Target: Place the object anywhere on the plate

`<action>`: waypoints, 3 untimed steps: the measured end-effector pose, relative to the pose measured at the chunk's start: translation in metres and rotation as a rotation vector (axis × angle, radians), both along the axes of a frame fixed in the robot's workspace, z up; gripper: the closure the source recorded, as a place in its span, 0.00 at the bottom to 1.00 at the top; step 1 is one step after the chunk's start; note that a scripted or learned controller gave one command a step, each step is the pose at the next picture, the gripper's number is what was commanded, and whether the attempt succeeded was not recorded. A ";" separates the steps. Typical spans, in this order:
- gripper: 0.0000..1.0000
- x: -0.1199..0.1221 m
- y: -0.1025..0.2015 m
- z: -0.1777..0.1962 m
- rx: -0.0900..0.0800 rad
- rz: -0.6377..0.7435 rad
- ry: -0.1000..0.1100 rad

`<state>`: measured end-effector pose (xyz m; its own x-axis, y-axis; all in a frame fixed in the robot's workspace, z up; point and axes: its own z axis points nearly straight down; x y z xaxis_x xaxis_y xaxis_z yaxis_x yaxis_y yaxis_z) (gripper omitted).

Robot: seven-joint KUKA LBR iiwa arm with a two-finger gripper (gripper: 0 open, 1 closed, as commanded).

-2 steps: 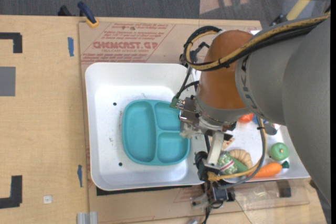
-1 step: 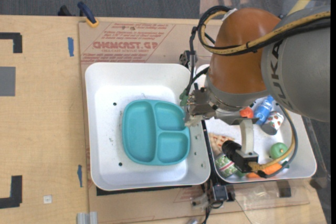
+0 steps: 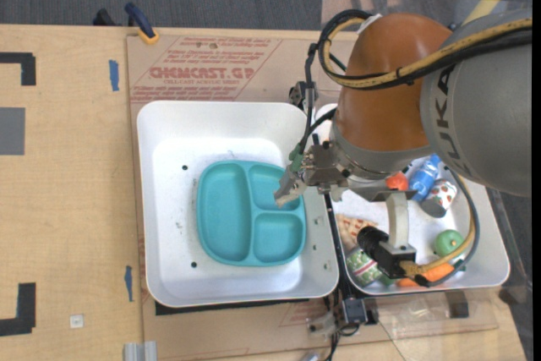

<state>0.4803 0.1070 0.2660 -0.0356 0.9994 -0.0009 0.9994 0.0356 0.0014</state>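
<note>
camera view: end effector (image 3: 290, 190) over plate (image 3: 237, 216) right edge

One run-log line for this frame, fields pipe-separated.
gripper: over right edge of teal plate | grasp: cannot tell | plate: in left bin | right bin: assorted items | placement: not confirmed

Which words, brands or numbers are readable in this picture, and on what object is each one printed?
"CHEMCAST. GP": red print on the cardboard sheet behind the left bin.
The smaller red lines above and below it: too blurred to read.
Letters on the grey arm, possibly "KU": partly cut off.
</note>
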 end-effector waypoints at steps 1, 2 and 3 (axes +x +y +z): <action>1.00 0.001 0.000 0.010 -0.001 0.001 -0.002; 1.00 -0.002 0.022 -0.039 -0.001 -0.135 0.008; 0.00 -0.001 0.022 -0.038 0.000 -0.135 0.006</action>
